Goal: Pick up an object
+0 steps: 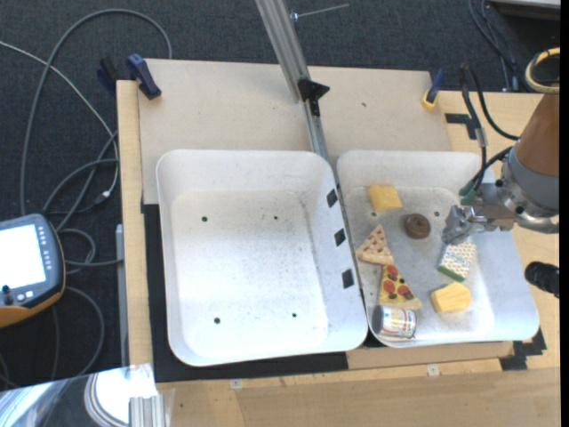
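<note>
The claw (455, 227) hangs just above the patterned sponge (458, 260) — its long axis slants down-left; finger state — can't tell.

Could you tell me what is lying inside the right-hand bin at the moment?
The right bin holds a yellow block, a brown disc, two pizza slices, a can, a green-patterned piece and a yellow wedge. The gripper covers a patch of its floor.

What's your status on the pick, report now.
Gripper low in right bin, just above the green-patterned packet. Nothing seen between fingers. Brown disc close on its left, yellow blocks and pizza slices nearby.
</note>
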Robot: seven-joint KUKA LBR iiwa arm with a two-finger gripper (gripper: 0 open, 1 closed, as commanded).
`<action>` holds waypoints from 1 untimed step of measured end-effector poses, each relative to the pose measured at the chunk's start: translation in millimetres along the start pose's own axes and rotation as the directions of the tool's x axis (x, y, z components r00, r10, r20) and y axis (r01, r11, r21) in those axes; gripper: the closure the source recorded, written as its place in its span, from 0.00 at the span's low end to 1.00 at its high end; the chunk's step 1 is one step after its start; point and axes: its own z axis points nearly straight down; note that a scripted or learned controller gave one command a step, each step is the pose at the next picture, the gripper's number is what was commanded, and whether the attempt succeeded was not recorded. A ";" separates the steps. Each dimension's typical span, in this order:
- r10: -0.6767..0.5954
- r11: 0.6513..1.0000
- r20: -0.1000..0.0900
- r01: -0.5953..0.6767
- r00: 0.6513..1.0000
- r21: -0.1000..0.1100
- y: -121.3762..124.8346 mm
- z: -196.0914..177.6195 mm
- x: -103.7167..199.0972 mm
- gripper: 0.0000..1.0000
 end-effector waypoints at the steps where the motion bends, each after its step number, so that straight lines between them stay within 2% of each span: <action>1: 0.000 1.000 0.000 0.000 1.000 -0.001 0.6 -9.0 52.1 1.00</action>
